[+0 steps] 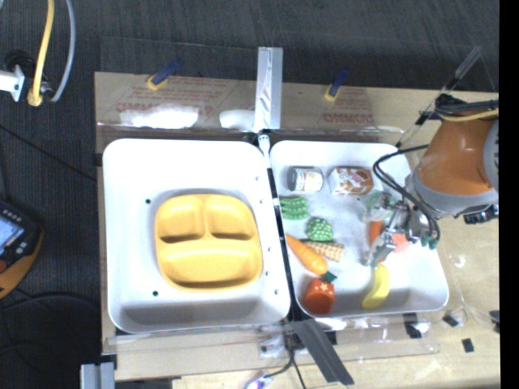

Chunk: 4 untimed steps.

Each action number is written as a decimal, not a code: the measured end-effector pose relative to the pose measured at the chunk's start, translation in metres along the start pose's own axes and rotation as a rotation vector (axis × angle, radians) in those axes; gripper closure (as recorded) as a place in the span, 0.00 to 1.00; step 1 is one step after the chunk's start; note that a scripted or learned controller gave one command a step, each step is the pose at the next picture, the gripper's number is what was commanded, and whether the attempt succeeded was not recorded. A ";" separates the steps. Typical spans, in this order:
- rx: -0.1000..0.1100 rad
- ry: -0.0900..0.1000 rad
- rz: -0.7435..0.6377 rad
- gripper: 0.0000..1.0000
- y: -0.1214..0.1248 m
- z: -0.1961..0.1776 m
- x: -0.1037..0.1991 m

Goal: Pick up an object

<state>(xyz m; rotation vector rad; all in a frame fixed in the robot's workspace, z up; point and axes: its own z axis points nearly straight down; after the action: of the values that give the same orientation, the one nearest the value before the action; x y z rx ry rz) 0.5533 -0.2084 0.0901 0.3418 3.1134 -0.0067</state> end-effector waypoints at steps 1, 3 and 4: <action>0.002 -0.007 -0.001 1.00 0.001 -0.011 -0.002; -0.003 -0.006 0.223 1.00 0.045 -0.002 -0.016; -0.005 -0.008 0.306 1.00 0.091 -0.003 0.038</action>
<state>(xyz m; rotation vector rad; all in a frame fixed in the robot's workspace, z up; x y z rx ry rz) 0.5362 -0.1115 0.0924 0.8094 3.0162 0.0018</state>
